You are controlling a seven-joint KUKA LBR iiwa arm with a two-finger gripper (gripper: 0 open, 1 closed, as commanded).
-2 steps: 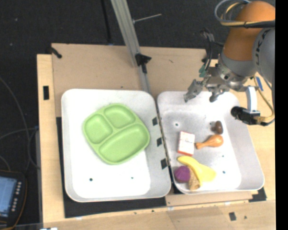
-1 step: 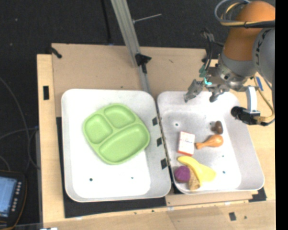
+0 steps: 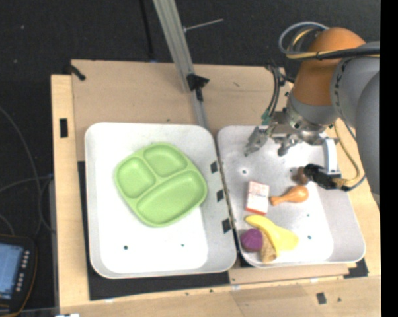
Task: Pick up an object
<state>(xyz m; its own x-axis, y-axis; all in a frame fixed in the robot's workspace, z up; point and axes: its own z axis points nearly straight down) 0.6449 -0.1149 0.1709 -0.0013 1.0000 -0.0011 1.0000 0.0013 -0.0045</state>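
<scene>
We're looking down on the tan wooden surface [image 3: 119,98] and its two shallow white bins, and the grey arm with its orange band [image 3: 321,65] reaches in from the right, over the far end of the right-hand white bin [image 3: 338,243]. Its end effector [image 3: 270,144] hangs there with the two fingers spread well apart and nothing between them. The things to pick lie nearer to us in that same bin: a small white and orange box [image 3: 257,197] sits just below the end effector, apart from it, and an orange toy drumstick [image 3: 291,195] lies just beside the box. Closer to the near rim we see a yellow toy banana [image 3: 273,232] touching a purple ball [image 3: 252,240]. Over in the left-hand white bin [image 3: 106,243], a light green plastic divided plate [image 3: 160,184] rests well away from the end effector.
</scene>
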